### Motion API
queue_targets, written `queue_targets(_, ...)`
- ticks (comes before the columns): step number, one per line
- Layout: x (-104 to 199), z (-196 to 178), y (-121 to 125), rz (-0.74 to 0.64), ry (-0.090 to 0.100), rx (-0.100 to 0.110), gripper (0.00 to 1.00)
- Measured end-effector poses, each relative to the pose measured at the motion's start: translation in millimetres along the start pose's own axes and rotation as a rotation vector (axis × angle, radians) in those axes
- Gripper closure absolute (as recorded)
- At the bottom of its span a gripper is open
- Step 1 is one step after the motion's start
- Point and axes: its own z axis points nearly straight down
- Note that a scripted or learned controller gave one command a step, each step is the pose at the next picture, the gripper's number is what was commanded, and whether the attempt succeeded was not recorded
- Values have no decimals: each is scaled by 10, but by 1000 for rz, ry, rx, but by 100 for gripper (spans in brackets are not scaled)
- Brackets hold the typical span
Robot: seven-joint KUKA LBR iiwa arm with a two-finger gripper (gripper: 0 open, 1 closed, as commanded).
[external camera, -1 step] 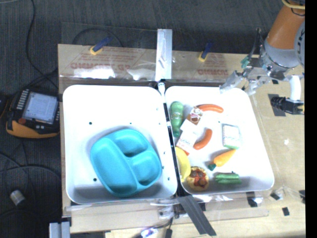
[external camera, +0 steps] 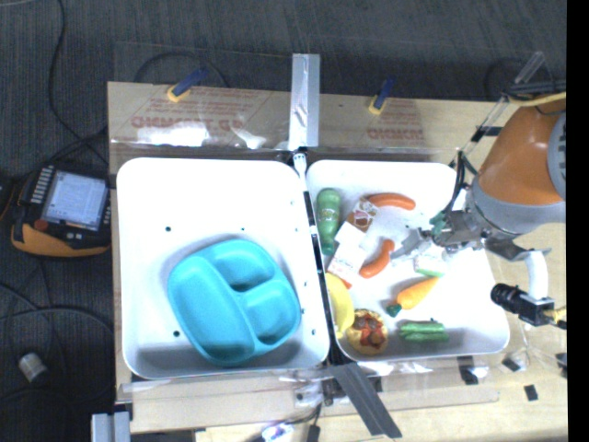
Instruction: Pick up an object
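The right bin [external camera: 479, 311] holds several toy foods. A green cucumber [external camera: 328, 205] lies at its left, with a red-orange sausage [external camera: 389, 200] at the back. A white packet [external camera: 348, 247] and a red-orange carrot-like piece [external camera: 376, 258] lie in the middle. Nearer the front are a yellow-orange carrot [external camera: 416, 291], a green piece [external camera: 421, 331], a yellow banana [external camera: 339, 304] and a brown-red lump [external camera: 368, 330]. My gripper [external camera: 419, 243] hangs low over the middle of this bin, just right of the red-orange piece and above a pale item [external camera: 429, 267].
The left bin [external camera: 147, 201] holds a blue divided plate [external camera: 235, 299]. My grey and orange arm [external camera: 517, 168] covers the right bin's right rim. A handheld screen [external camera: 69, 205] lies off the bench to the left, and a metal divider [external camera: 305, 99] stands behind the bins.
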Motion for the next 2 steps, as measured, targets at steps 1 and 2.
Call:
queue_targets(1, -472, 875, -300, -9, 4, -11, 0)
queue_targets(2, -474, 792, -282, -7, 1, -14, 100)
